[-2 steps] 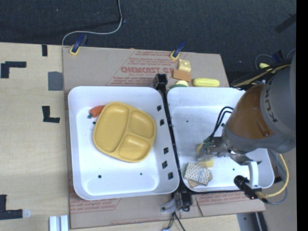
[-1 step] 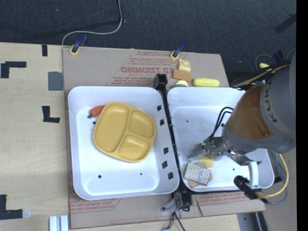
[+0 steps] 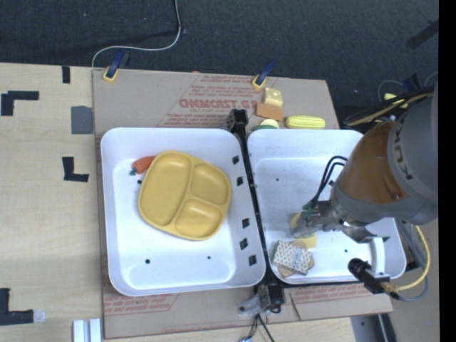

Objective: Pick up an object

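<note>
Gripper (image 3: 308,224), grip state hidden so can't tell, sits low over a yellow block (image 3: 306,241) at lower right of frame; looks light and stiff, so pinch its flat sides.

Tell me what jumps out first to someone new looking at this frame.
The big yellow divided plate in the left bin grabs the eye, with something orange-red poking out at its upper left edge. Next is the grey arm with its orange band reaching into the right bin, its hand low over a small yellow piece beside a patterned square object near the front wall.
</note>
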Controlling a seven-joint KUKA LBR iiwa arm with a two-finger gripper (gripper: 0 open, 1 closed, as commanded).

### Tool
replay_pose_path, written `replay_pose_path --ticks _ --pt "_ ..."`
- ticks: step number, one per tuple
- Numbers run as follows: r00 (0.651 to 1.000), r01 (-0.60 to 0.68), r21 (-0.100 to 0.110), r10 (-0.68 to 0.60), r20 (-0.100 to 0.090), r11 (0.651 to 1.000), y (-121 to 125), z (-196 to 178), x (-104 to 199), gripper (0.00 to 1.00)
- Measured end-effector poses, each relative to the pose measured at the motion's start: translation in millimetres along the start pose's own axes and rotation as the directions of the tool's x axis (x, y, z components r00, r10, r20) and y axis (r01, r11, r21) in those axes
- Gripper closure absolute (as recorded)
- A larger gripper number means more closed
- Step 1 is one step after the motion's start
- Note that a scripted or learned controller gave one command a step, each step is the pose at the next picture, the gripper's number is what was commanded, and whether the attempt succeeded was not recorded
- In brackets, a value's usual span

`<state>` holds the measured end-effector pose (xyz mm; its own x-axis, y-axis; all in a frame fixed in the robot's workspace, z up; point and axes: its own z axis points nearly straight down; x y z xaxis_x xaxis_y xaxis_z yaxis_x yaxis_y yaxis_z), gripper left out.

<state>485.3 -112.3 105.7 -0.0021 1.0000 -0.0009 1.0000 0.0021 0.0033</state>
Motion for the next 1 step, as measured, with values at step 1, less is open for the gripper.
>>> replay_pose_path --ticks 1 --pt "1.0 0.0 0.001 0.0 0.0 1.0 -0.2 0.5 0.0 0.0"
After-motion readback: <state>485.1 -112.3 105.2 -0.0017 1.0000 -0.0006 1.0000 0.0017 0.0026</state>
